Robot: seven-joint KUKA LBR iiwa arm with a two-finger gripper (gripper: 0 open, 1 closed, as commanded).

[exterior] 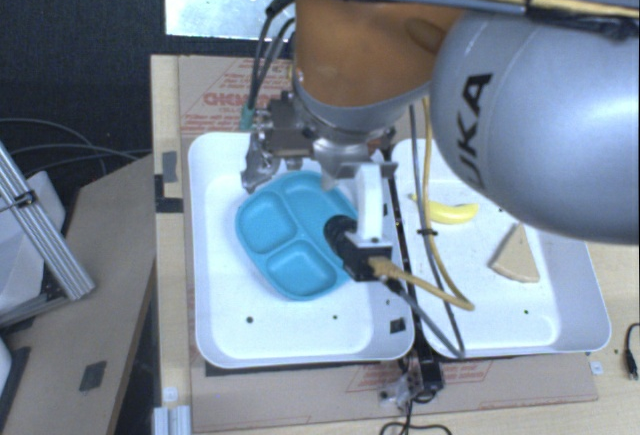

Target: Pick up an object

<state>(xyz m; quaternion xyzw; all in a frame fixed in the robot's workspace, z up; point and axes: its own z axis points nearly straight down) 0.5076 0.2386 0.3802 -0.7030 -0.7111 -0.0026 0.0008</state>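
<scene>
Pincer (262, 173) low over far-left rim of blue divided plate (290, 243) in left bin (215, 323); finger state cannot tell. Plate probably light, stiff, slippery plastic; best hold at raised rim. Banana (450, 213) in right bin (575, 328).

Fingers (256, 178) at blue tray (290, 241) rim

Gripper (258, 173) low over left bin (215, 253), at far-left rim of blue divided plate (290, 248), which fills the floor just beneath and toward the camera. Bare white floor to gripper's left and along near edge. Right of it, wrist body and cables (430, 283) block the divider. Beyond: banana (448, 213), tan wedge (517, 255) in right bin.
</scene>
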